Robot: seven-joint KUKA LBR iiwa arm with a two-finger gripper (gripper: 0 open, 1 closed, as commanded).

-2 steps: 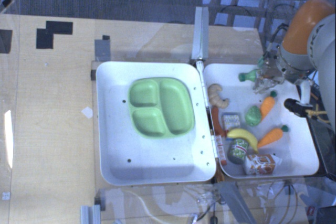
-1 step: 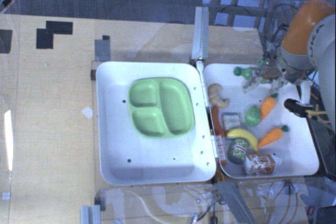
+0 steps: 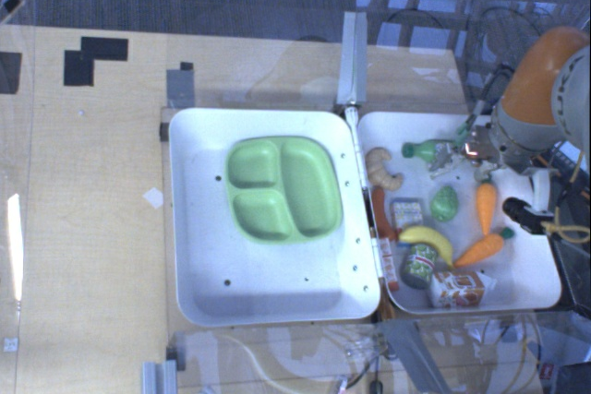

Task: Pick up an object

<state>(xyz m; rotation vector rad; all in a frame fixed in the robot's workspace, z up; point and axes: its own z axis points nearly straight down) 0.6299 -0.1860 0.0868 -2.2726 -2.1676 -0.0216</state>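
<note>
Hand in upper right of frame, over right bin; green bottle touching it, left; grip state unclear.

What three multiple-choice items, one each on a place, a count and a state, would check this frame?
1. Where does the green divided plate lie?
A. left bin
B. right bin
C. on the bench
2. How many carrots are in the right bin?
A. none
B. two
C. five
3. How does the banana lie?
A. lifted above the bin
B. resting among the other items
C. on the plate

Answers:
1 A, it sits inside the left bin.
2 B, one carrot lies upright in view, another slants below it.
3 B, it lies on the bin floor near the can.
</note>
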